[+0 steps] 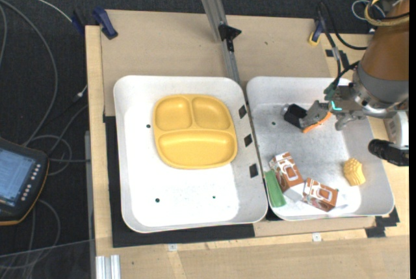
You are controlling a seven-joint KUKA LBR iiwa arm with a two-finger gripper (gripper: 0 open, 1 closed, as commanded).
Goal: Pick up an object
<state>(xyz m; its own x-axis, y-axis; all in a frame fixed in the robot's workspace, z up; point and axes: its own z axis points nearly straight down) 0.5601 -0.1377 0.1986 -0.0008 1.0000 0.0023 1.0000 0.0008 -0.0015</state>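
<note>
- The arm [383, 56] reaches in from the right, and its tool [311, 116] hangs low over the upper part of the right bin [325, 153].
- I can't tell from here how the tool is set; the black and orange bits at its tip are too small and muddled to read.
- Whether there's anything caught there, I honestly couldn't say, so in my judgement no pick is confirmed yet.
- Candidates all lie on the bin floor: a yellow corn-like toy [353, 171] near the right wall, well apart from the tool.
- Two red-and-white cartons [303, 184] sit toward the front edge, with a green stick [274, 188] just beside them.
- Over in the left bin [188, 206], a yellow divided plate [194, 130] sits flat, untouched by the look of it.
- What's left, as I read it: close on something and lift it clear of the counter [162, 27].
</note>
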